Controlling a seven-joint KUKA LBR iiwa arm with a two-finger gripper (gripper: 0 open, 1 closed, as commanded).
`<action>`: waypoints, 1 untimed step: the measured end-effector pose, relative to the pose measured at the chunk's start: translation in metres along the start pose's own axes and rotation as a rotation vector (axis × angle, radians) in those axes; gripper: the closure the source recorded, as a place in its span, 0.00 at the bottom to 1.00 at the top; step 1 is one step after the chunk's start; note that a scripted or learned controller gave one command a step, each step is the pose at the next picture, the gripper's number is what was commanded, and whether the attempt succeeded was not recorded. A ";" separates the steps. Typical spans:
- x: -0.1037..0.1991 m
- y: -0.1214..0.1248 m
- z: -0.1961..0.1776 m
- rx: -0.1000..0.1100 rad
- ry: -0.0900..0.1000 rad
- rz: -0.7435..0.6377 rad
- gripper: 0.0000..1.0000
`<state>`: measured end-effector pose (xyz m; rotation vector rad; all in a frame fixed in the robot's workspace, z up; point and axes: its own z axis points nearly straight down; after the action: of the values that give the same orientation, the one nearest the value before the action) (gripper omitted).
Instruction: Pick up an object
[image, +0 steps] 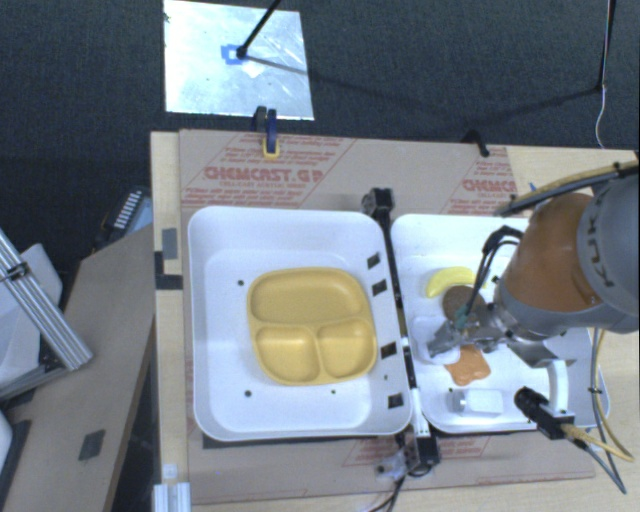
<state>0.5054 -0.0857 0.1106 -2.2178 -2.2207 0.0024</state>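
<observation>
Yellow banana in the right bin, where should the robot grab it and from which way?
Best guess: grab the banana across its narrow middle, coming straight down from above. It lies flat on the right bin floor, curved, with bare floor on its upper side. The end effector sits just below it, so approach from the far side.

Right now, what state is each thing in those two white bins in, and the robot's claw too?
Yellow three-compartment plastic tray: lying flat in the left bin, nothing in its compartments.
Yellow banana-shaped piece: lying loose in the right bin.
Orange flat piece: lying under the gripper, not lifted.
White block: lying near the front wall.
Gripper: low over the orange piece; grip unclear.
</observation>
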 end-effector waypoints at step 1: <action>0.000 0.001 0.025 -0.005 0.000 0.000 0.00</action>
<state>0.5067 -0.0855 0.0856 -2.2201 -2.2235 -0.0031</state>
